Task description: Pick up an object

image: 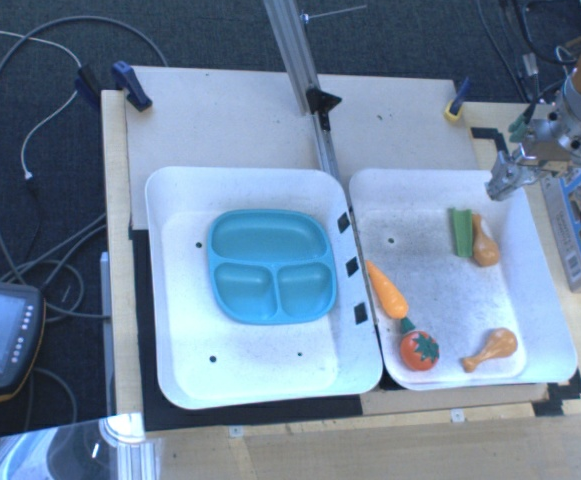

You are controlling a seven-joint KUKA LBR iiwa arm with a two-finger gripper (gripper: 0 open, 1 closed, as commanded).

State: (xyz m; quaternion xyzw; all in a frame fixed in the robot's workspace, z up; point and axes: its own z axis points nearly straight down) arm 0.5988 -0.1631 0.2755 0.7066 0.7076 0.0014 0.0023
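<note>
The right bin (540, 268) holds several toy foods. A green stick (461, 232) lies beside a tan drumstick (484, 245) near the bin's upper right. An orange carrot (386, 289) leans along the left wall, with a red tomato (420, 350) below it. Another drumstick (492, 347) rests at the lower right. My gripper (504, 181) hangs at the bin's upper right corner, above and to the right of the green stick, with nothing seen between its fingers.
The left bin (170, 268) carries a blue divided plate (270, 265). A metal pole (292, 38) slants down to the gap between the bins. Blue clamps (130, 85) grip the board's back edge. Cables and a tablet (0, 333) lie at the left.
</note>
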